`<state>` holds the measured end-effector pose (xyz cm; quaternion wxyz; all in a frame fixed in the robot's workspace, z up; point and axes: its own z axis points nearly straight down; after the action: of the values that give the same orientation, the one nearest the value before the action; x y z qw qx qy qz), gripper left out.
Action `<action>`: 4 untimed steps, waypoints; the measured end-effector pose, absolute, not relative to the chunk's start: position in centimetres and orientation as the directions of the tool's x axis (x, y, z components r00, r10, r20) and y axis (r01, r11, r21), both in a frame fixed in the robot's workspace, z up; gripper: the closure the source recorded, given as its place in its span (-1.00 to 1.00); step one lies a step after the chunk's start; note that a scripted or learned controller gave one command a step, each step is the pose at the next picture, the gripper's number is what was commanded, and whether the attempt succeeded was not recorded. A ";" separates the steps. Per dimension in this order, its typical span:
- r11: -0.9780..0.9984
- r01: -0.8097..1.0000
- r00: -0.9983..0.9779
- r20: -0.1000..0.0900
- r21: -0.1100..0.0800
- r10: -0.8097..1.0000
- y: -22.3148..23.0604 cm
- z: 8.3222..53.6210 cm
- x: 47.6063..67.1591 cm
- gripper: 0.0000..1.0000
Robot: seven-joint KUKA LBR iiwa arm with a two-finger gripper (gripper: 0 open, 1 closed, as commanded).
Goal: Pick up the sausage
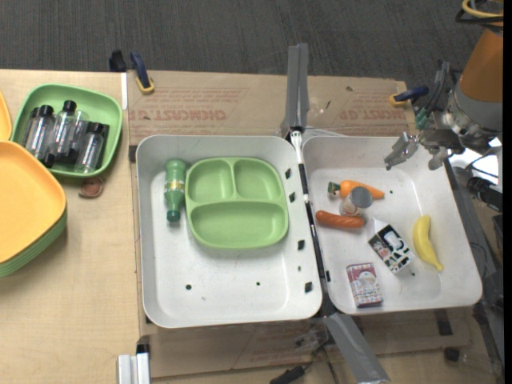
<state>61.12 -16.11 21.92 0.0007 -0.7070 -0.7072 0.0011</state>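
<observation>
Nearest the camera is the small red card pack (364, 284), lying flat at the front of the right bin (460, 274), with a black-and-white packet (391, 248) just behind it and a banana (426, 242) off to its right. Sausage (340, 221) is in that same bin, lying on its side close to the divider wall (308, 214), just below a carrot (358, 190) and a small round grey-topped thing (354, 202) that sits touching or nearly touching it. That cluster is the awkward bit: my read is a straight drop onto the sausage risks nudging the neighbours, and the wall leaves little room on the left. Gripper (416, 152) hangs over the back right corner of the right bin, well apart from the sausage, with its 2 fingers spread and nothing between them, so looks like a pre-approach pose, pick not yet started. Left bin (232, 302) holds a green 3-compartment plate (236, 201) and a green bottle (174, 189) lying beside it, none of it in the way. Off the bins to the left: a green tray of 4 vials (68, 130) and orange plates (28, 214), irrelevant to this job. Next move, I'd guess, is travel left and forward, then descend with the fingers straddling the sausage across its short axis.
</observation>
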 end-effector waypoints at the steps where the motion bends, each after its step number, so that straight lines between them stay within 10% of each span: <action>1: 0.002 1.000 -0.002 -0.001 -0.004 1.000 -16.2 22.8 61.1 1.00; 3: -0.025 1.000 0.025 0.000 -0.002 1.000 -19.9 13.9 54.9 1.00; 4: -0.274 0.962 0.274 0.003 0.005 0.962 -21.6 9.4 55.6 1.00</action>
<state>55.63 -21.64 9.45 -0.0010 -0.7982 -0.6023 -0.0025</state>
